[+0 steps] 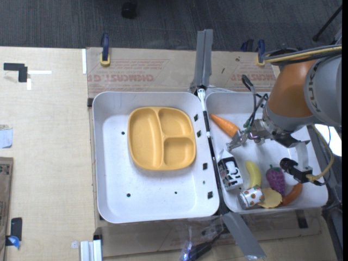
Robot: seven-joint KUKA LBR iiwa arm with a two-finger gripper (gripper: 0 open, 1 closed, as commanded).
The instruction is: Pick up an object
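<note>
Nearest the lens, low over the right-hand bin (321, 200): gripper (237, 142), jaw state impossible to tell. Just beyond the jaws, a carrot (225, 125). Nearer than the jaws: black-and-white box (230, 173), banana (253, 173), purple grapes (275, 179), a small can (250, 197). Well off to the jaws' far side, in the left-hand bin (109, 200), a yellow divided plate (162, 137). Underneath, brown cardboard (147, 69) on a pale wooden bench (43, 145); dark carpet (163, 10) past the bench edge.
</note>
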